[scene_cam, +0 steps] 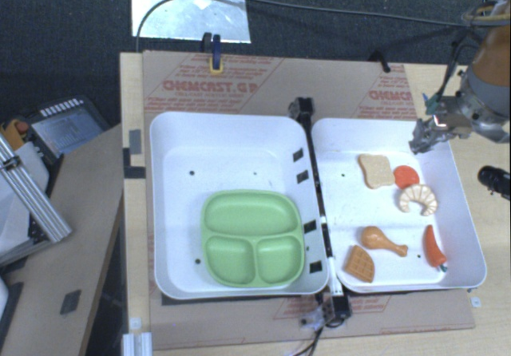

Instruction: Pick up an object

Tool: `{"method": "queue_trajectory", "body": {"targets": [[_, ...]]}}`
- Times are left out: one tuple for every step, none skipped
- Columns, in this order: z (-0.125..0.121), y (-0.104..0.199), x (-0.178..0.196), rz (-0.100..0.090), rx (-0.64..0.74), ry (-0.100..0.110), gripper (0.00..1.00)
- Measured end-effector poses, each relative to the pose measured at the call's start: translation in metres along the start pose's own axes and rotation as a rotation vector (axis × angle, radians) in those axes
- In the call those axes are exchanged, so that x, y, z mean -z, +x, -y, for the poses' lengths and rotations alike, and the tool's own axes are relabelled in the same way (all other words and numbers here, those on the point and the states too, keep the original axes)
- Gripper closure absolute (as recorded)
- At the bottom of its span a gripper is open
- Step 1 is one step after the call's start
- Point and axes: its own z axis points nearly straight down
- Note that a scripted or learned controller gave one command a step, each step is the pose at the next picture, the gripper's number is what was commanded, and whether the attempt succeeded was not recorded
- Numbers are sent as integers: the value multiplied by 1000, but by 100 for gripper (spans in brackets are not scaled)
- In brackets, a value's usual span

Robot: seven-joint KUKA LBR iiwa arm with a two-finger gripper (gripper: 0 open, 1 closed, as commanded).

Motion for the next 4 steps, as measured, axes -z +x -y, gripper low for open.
{"method": "queue_trajectory", "body": {"targets": [[10,43,0,0,-1,1,100],[28,95,-13,0,-1,3,100],[42,145,-9,-1,0,2,100],[55,195,-7,-1,1,3,100]]}}
